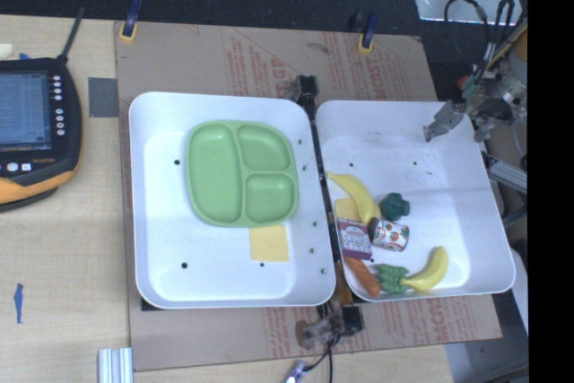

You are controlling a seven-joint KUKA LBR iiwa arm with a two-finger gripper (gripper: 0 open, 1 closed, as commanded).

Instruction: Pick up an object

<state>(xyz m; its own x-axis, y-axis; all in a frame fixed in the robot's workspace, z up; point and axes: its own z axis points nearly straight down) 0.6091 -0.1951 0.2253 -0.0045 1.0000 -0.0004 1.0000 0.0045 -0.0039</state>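
1. The jaws [439, 126] sit at the right of the frame, a grey metal tip over the upper right corner of the right bin [466, 193]; whether they are spread or pressed together cannot be told, and nothing shows between them.
2. The right bin is shallow, white, smooth plastic; its objects cluster at its lower left: a curved yellow banana [355, 195], a dark green lump [395, 205], a small printed can [390, 235] lying on its side, a carrot [363, 273] and a second banana [429, 272].
3. The left bin [157, 193] holds a pale green three-compartment tray [240, 171] and a flat yellow square [269, 243] just below it.
4. The desk [54, 282] is light wood under brown cardboard.
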